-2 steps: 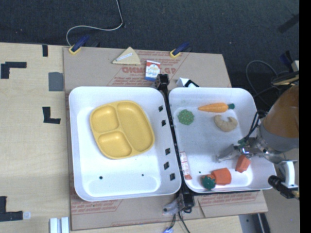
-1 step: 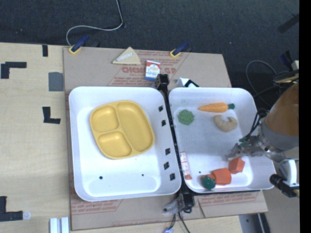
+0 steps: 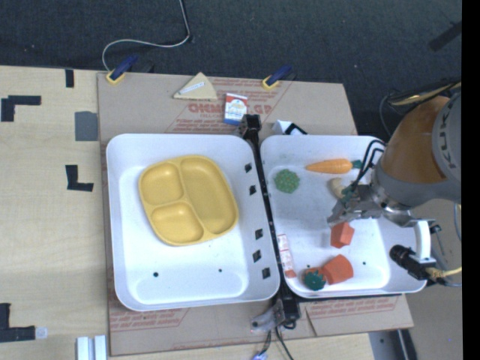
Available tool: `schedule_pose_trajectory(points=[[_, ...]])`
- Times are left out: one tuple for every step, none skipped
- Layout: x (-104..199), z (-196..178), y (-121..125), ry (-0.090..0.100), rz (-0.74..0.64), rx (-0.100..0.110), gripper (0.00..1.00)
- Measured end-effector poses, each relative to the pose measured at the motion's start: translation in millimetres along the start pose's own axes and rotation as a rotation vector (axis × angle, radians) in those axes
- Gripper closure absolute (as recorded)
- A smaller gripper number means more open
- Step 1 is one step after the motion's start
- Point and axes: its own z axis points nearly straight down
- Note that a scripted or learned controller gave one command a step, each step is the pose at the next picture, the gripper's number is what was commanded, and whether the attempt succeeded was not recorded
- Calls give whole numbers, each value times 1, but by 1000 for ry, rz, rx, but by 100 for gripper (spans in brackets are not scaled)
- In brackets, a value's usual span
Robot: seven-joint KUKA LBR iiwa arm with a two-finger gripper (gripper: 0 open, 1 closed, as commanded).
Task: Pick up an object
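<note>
The arm (image 3: 420,156) reaches in over the right bin (image 3: 300,156), wrist bent down, its gripper (image 3: 346,210) low above the floor. Whether it is clenched or released I cannot tell. A small red block (image 3: 342,235) sits just below it; the carrot (image 3: 328,166) lies just above, a green ball (image 3: 286,180) off to its left.

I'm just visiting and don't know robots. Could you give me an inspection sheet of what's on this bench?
Surface: cardboard sheet under two white bins; right bin.
Job's things: carrot, green ball, red block, orange block, small teal thing.
Clutter: yellow divided plate in left bin; small carton; paper wedge.
Pincer: just above red block; grip unclear.
Cables: white cable behind bench.
Surroundings: dark carpet.
</note>
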Motion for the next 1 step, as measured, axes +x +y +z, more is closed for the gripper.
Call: schedule_pose_trajectory(points=[[90,-42,70,0,0,-1,100]])
